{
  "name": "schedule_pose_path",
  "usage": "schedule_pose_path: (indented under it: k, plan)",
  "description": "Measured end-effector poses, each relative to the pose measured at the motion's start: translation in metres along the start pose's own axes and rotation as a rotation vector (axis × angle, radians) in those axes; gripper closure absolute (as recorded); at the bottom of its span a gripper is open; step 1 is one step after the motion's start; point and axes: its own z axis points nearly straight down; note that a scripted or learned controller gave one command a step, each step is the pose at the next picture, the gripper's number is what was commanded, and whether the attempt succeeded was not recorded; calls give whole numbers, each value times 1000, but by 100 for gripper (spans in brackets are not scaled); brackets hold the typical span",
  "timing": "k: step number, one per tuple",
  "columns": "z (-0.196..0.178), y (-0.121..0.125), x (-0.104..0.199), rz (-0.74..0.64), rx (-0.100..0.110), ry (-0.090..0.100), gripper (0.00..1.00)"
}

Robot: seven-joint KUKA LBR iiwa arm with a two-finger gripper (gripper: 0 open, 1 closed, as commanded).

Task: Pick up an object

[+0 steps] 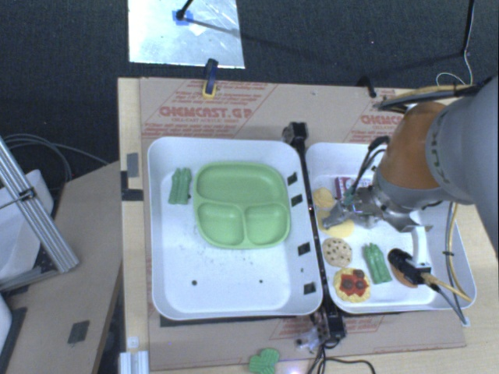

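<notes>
My gripper point(338, 215) is low in the right bin point(460, 287), at its left side, right over a yellow item point(341, 228) that is mostly hidden under it. In front of it lie a brown cookie point(337, 251), a green bean bundle point(377, 262), a small pizza with red topping point(352, 284) and a dark brown and orange item point(405, 269). A yellow round piece point(322, 199) and a dark red packet point(344, 185) lie just behind the gripper. The grey arm with its orange band point(413, 150) covers the bin's back right.
The left bin point(164, 287) holds a green divided plate point(240, 206) and a green bean bundle point(180, 185) at its left. A black divider with clips point(306, 209) separates the bins. A green toy point(263, 360) lies on the bench front edge. Cables run along the right bin's right side.
</notes>
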Motion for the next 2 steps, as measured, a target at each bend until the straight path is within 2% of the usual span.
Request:
schedule_pose_path:
  k: [1,2]
  plan:
    - [0,-50,-57,6,0,-5,0]
    - [-106,6,19,-11,-17,0,0]
